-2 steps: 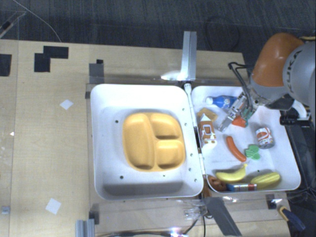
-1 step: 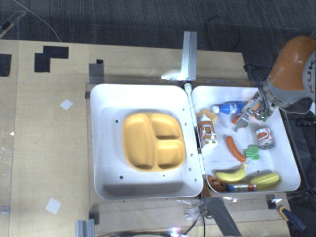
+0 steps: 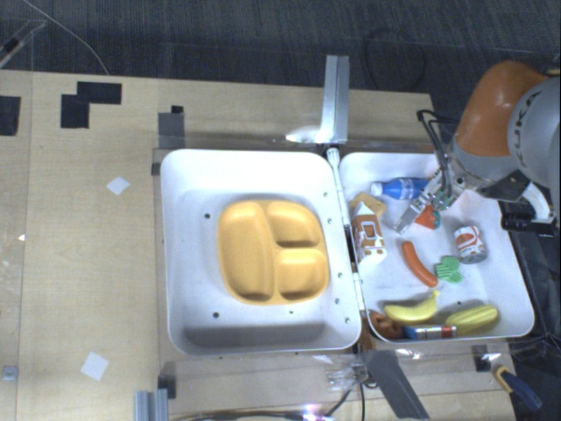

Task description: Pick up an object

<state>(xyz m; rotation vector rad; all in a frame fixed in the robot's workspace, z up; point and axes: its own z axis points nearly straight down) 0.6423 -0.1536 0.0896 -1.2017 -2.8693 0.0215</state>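
Observation:
My gripper hangs low over the upper middle of the right bin. A small red-orange piece lies right at its tip; whether it is held cannot be made out. A blue and white bottle lies just to the gripper's left. A brown and white carton stands further left by the bin wall. Below the gripper lie an orange sausage-like piece, a green piece and a small can.
A banana, a yellow oblong fruit and a red and blue marker lie along the right bin's front edge. The left bin holds a yellow divided plate. A metal post stands behind the bins.

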